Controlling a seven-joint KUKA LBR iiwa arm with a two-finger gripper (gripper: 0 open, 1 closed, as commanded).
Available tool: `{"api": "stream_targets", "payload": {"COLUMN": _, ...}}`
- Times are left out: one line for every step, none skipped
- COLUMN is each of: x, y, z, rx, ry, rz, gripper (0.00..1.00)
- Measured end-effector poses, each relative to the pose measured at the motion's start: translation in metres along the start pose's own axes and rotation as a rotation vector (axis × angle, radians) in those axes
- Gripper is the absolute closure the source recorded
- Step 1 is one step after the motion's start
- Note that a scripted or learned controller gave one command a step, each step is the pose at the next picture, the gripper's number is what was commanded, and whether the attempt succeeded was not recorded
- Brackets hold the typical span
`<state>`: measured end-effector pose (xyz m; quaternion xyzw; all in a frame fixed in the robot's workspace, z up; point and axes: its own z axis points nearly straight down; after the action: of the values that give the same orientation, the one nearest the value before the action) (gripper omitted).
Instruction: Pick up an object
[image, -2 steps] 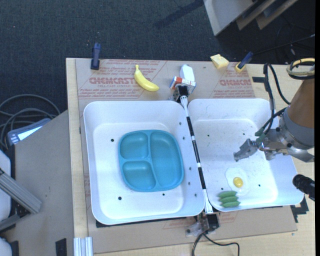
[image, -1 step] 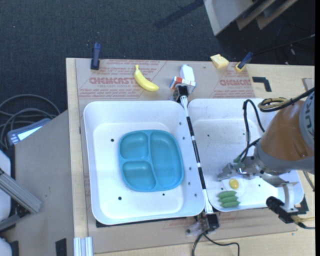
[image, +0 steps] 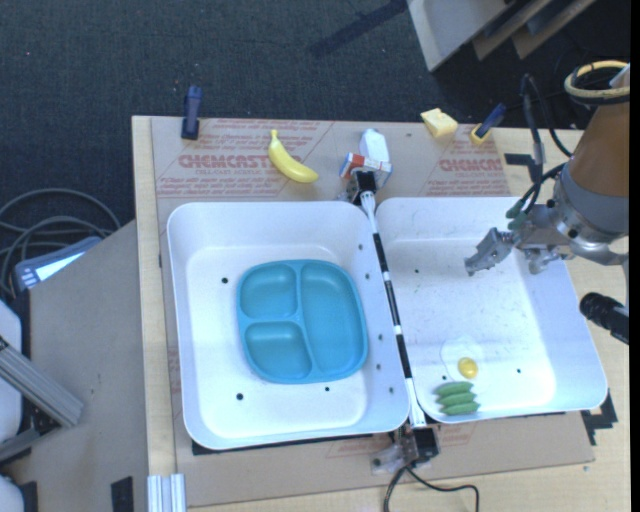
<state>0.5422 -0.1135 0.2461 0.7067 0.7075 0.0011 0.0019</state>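
At the lower edge of the right bin (image: 560, 300), nearest the camera, lie a green pea pod (image: 457, 397) and, just above it, a fried egg (image: 464, 367); both rest on the bin floor, so nothing has been lifted yet. Going from the left, the left bin (image: 200, 300) carries a blue divided plate (image: 301, 320). Along the upper part of the frame a banana (image: 289, 162) and a yellow wedge (image: 438, 123) sit on the surface outside the bins. At right of centre the pincer (image: 487, 254) hangs over the right bin, well apart from the egg; whether it is open or closed I cannot tell. Approach, grasp and lift all appear to remain.
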Motion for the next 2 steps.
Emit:
{"api": "stream_targets", "payload": {"x": -0.016, "y": -0.039, "z": -0.022, "rx": 0.006, "ry": 0.001, "rz": 0.001, "gripper": 0.00}}
{"api": "stream_targets", "payload": {"x": 0.014, "y": -0.052, "z": 0.004, "rx": 0.006, "ry": 0.002, "rz": 0.000, "gripper": 0.00}}
